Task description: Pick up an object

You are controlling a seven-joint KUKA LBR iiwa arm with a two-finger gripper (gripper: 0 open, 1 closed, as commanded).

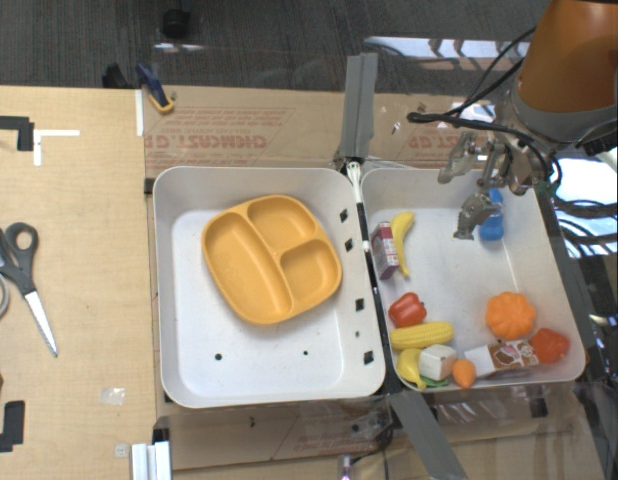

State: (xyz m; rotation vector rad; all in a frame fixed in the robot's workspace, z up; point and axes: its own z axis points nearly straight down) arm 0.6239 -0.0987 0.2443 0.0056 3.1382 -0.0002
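Metal end effector: hangs at one o'clock in the right bin; finger state cannot be told. Blue object: small, hard-looking, just beside the tip, nearest candidate. Advice: descend squarely astride it, clear of the bin wall. Orange pumpkin, ribbed, round, at four o'clock. Banana, curved, smooth, at nine o'clock. Red pepper, glossy, at seven o'clock. Yellow divided plate, moulded plastic, left bin. Scissors: tabletop, far left.
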